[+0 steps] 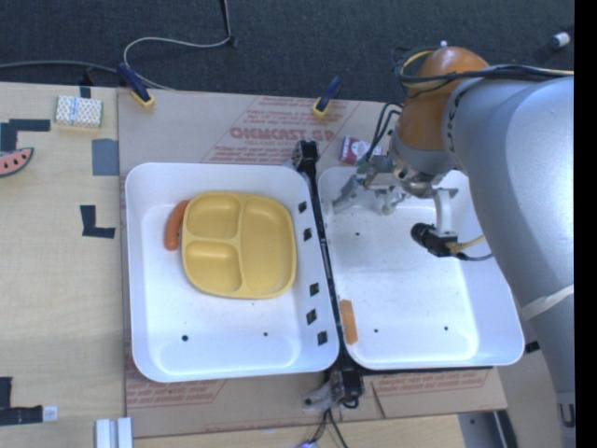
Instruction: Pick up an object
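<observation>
Gripper (384,197) position is at the upper edge of the right bin (485,339), at upper right of centre; the finger spacing cannot be determined, and no object is visible between them. Candidate objects are a small orange piece (348,320) by that bin's lower left wall, and an orange sausage-shaped item (173,227) touching the yellow divided plate (238,244) in the left bin (159,343). Judged by proximity, the orange piece is the more reachable target.

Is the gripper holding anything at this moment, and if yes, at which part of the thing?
It cannot be told. The gripper is over the back of the right bin, and nothing is seen in it.
</observation>
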`<action>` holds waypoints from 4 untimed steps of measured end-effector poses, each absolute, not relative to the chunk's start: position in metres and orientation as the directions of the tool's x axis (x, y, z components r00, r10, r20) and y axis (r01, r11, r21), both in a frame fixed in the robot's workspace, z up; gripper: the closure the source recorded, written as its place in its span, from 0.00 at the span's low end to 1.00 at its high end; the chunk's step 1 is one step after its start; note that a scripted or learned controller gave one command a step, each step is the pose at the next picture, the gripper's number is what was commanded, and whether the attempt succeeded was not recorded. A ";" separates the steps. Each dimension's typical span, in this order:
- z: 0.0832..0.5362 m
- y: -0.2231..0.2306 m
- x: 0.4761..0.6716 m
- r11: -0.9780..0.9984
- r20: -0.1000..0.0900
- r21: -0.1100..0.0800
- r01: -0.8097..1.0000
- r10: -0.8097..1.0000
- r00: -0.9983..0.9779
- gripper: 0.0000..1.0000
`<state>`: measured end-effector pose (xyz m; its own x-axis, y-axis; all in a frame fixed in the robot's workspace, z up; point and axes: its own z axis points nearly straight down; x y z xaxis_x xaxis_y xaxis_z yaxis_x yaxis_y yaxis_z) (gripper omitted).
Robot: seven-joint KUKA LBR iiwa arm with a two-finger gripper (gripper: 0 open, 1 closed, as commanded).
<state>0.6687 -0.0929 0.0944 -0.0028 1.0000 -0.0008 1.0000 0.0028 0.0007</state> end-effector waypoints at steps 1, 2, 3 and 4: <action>0.104 -0.092 0.669 0.004 0.000 0.000 1.000 1.000 -0.004 1.00; 0.104 -0.092 0.669 0.004 0.000 0.000 1.000 1.000 -0.004 0.00; 0.085 -0.095 0.668 0.002 -0.002 0.000 1.000 1.000 -0.002 0.00; 0.095 -0.095 0.669 0.004 -0.003 0.001 1.000 1.000 -0.004 1.00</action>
<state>0.6687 -0.0950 0.0947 -0.0035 1.0000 -0.0027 1.0000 0.0035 0.0007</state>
